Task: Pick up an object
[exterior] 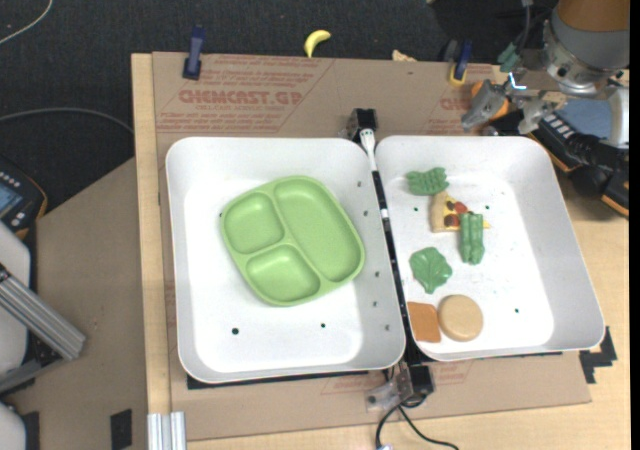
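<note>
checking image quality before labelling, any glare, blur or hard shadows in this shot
Camera view: even, soft lighting, no hard shadows; faint sheen on the glossy green three-compartment plastic tray and the left shallow white bin; small toy food pieces in the right white bin look slightly soft; the grey arm's gripper is cluttered and indistinct.

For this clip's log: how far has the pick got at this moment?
Nothing looks done yet. The end effector sits beyond the far right corner of the right bin, with nothing visibly between its fingers. The toy foods lie in that bin: two green leafy pieces, a green pod, a round tan piece and an orange slab. The green divided plate lies in the left bin. The whole pick remains.
</note>
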Available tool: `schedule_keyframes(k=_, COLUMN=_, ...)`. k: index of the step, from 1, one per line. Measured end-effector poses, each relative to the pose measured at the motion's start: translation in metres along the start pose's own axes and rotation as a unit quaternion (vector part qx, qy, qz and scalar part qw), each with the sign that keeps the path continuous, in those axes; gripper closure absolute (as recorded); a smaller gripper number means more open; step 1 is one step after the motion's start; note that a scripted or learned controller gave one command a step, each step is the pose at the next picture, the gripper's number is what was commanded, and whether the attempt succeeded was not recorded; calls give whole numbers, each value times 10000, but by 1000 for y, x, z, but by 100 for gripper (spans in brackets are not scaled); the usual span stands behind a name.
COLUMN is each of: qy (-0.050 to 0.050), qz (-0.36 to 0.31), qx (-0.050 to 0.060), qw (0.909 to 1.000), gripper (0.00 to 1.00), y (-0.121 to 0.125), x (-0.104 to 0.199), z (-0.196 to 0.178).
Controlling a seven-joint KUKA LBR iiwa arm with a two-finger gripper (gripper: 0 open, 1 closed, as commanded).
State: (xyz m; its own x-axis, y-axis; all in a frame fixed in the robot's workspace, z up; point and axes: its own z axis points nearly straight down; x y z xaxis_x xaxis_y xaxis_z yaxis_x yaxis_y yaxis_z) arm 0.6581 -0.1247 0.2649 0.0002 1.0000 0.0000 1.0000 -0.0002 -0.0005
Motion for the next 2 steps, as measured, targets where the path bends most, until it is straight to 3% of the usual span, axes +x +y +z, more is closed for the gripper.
schedule_keyframes(k=1, qy=21, qz=-28, qx=51, qw=10000, gripper=0, y=-39, x=68, z=86)
schedule_keyframes(k=2, qy=1, qz=55, qx=47, qw=10000, gripper=0, y=-109, x=-17, z=185)
